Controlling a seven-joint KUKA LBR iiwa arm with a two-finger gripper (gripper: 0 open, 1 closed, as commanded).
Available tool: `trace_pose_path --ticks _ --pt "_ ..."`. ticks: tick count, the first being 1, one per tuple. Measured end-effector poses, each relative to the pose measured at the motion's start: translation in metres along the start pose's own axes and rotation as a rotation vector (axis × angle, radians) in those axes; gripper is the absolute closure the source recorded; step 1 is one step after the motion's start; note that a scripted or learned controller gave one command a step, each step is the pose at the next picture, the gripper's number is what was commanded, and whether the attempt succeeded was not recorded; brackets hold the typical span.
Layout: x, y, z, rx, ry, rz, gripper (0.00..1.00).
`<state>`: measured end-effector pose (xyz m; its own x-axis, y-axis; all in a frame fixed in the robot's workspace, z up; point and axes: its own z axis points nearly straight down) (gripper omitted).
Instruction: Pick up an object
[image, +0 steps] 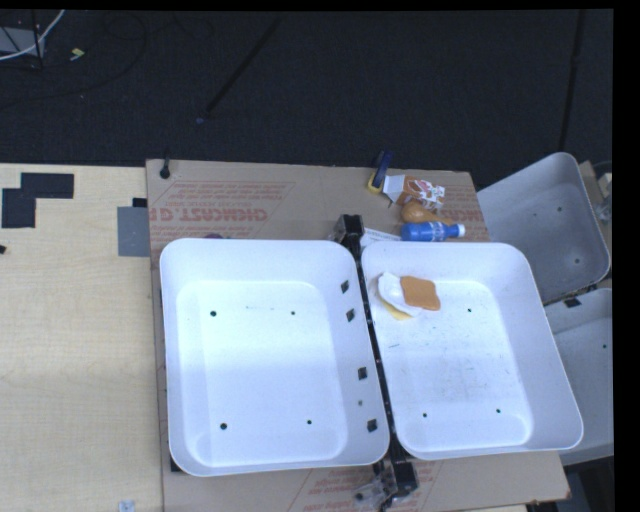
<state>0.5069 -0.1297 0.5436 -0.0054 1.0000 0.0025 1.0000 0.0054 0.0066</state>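
Hand state can't tell; orange-and-white object sits in right bin's far-left corner, blue bottle just behind that bin.

The two white bins sat side by side on a brown cardboard sheet printed with red lettering. Behind the bins, on that cardboard, a small blue bottle lay on its side, with a red and white packet and a blue and yellow clip just beyond it. Left of the bins, grey and black patches marked the pale wooden bench.
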Motion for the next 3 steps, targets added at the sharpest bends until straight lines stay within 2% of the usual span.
trace_pose_path --ticks 1,2,3 --pt "-0.088 0.012 0.045 0.014 -0.003 0.012 1.00" --pt "-0.084 0.012 0.042 0.008 -0.003 0.006 0.00" --pt "-0.017 -0.032 0.002 0.003 -0.001 0.001 0.00"
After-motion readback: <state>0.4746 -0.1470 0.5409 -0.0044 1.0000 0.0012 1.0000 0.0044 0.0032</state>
